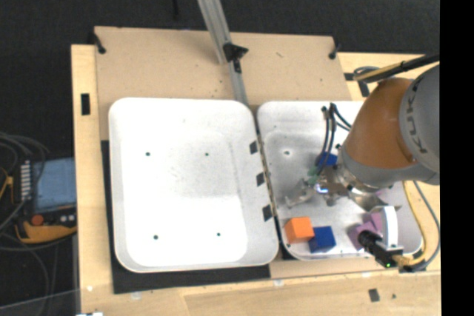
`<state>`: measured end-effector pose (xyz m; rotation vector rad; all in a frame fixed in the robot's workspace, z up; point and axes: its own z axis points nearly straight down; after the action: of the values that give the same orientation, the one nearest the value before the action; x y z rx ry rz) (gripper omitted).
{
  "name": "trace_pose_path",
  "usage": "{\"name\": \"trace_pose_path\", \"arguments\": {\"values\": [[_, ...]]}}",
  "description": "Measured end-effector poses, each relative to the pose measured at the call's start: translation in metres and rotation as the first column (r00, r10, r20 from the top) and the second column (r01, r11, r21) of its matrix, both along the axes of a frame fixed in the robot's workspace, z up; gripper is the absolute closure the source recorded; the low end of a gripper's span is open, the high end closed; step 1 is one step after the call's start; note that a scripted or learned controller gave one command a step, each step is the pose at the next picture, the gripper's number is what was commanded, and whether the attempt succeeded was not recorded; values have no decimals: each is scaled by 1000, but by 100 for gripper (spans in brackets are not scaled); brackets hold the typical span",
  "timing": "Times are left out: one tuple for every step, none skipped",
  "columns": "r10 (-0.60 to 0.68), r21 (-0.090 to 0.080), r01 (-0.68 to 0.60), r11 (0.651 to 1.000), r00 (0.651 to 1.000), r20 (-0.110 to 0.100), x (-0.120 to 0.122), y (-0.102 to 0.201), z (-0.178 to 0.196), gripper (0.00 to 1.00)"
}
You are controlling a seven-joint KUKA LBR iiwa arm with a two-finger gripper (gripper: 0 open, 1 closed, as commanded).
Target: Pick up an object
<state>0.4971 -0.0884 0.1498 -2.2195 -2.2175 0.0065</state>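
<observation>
My gripper (pixel 315 187) hangs low over the middle of the right bin (pixel 285 129), under the orange-banded wrist that comes in from the right. Just below it an orange block (pixel 299 229) and a blue block (pixel 323 238) lie side by side near the bin's front wall. A purple and white object (pixel 374 227) rests at the front right, partly under the arm. A small blue piece (pixel 326 160) shows beside the wrist, by the cables. The arm hides the rest of that bin's right side.
The left bin (pixel 185 181) sits flush against the right one, with dark clips (pixel 261 177) along the shared wall. A slanted metal post (pixel 211 4) rises behind the bins. A handheld pendant and cables (pixel 44 196) lie off the bench at the left.
</observation>
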Motion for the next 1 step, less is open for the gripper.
{"name": "trace_pose_path", "arguments": {"values": [[-1,-1,1,1000,1000,4,0,-1,-52,0]]}}
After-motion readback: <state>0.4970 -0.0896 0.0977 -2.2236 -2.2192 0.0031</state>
